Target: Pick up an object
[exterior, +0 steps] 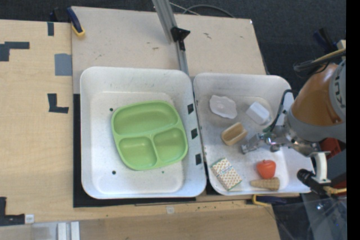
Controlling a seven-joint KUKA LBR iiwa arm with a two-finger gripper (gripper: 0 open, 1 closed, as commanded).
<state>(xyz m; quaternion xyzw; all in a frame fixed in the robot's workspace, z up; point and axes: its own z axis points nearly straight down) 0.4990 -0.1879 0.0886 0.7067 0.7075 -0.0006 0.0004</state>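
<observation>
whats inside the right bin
In the right bin: a clear lid, a white block, a tan cup, a patterned packet, a red fruit, a tan stick. The gripper and arm cover its right side.

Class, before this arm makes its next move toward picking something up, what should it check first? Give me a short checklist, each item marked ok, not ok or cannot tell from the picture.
1. Gripper is over the right bin, where the small items lie: ok.
2. Something is between the gripper's fingers: not ok, nothing seen there.
3. Nearest candidate, the tan cup, is in open view to the gripper's left: ok.
4. Red object and tan stick lie apart from the gripper, near the bin's front edge: ok.
5. Whether the fingers are spread wide enough for the cup: cannot tell.
6. Green divided plate sits in the left bin, away from the arm: ok.
</observation>
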